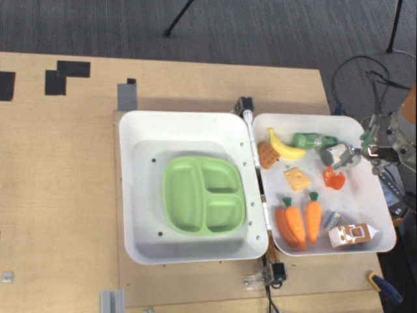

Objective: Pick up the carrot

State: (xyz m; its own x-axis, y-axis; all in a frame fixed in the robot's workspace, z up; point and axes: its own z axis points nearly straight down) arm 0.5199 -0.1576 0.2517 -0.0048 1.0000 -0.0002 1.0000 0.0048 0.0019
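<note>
Gripper over the right bin's far right side, carrots untouched.

The gripper (pixel 340 156) hangs low just above a small red toy (pixel 334 179); whether it is wide or narrow, I cannot tell. Two carrots lie side by side near the right bin (pixel 384 194)'s near edge: a fatter carrot (pixel 292 224) and a slimmer carrot (pixel 313 219), beside a small carton (pixel 350 235).

You're looking at a robotics lab / test cell, not a home. Evidence: plywood bench (pixel 58 175) w/ black tape marks (pixel 65 75), two white bins (pixel 140 194) clamped side by side, metal brackets (pixel 127 96) at the edges. Grey office-type carpet (pixel 195 18) behind, tripod legs (pixel 189 5) standing on it. Loose cables (pixel 355 77) at right. Contents are plastic toy food (pixel 296 223) plus a green divided tray (pixel 202 194), i.e. test props.
</note>
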